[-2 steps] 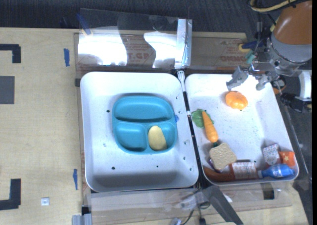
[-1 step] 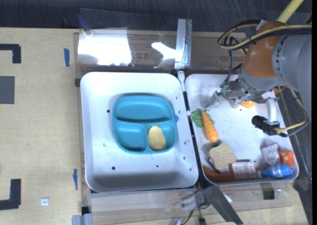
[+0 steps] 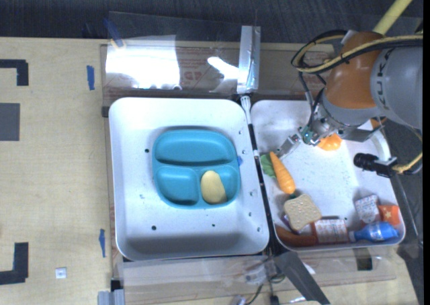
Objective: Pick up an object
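Nearest the lens, along the right shallow white bin's (image 3: 376,243) front wall: a small clear bottle with white label and red cap end (image 3: 329,230), lying on its side, and a blue plastic bottle (image 3: 376,232) beside it, also flat. A red-and-silver crumpled packet (image 3: 371,208) sits just behind the blue bottle, against the right wall. A tan slice of toy bread (image 3: 302,211) lies touching the labelled bottle's left end. Behind the bread, an orange toy carrot with green top (image 3: 282,172) lies diagonally, hard against the bin's left wall.

Grey arm with the orange band (image 3: 356,78) comes in from the right, over the bin's back half. Two-finger gripper (image 3: 308,137) is low over the back-left part of that bin, near the carrot's green end but apart from it. A small orange rounded object (image 3: 329,142) sits just beside the gripper on its right; whether it is touching, can't tell. Finger state: cannot tell, too small and blurred.

Left shallow white bin (image 3: 127,183) holds a blue three-compartment plastic tray (image 3: 181,152); a yellow egg-shaped toy (image 3: 213,187) rests in its front-right compartment, well apart from the gripper. The wall between the bins separates the two.
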Controlling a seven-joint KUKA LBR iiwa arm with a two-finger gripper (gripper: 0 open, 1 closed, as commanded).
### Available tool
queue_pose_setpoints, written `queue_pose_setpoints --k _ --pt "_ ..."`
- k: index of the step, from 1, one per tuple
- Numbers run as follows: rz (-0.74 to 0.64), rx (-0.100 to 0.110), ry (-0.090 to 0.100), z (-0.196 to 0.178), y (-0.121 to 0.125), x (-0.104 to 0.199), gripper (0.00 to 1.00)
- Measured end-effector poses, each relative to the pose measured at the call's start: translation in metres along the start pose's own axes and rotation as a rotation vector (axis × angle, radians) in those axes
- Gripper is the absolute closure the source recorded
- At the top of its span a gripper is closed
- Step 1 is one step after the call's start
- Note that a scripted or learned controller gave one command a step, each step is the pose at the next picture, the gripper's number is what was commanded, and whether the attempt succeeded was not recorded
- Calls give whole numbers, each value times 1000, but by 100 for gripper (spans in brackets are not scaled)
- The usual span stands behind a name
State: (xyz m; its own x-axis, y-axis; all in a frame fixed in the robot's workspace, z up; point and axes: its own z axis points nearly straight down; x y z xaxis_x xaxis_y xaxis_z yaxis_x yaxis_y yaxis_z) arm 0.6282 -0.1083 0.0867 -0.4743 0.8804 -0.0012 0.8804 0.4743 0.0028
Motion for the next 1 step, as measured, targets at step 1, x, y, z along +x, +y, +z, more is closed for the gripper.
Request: queue_pose_setpoints --k 1 --pt "59 -2 0 -1 -16 20 0"
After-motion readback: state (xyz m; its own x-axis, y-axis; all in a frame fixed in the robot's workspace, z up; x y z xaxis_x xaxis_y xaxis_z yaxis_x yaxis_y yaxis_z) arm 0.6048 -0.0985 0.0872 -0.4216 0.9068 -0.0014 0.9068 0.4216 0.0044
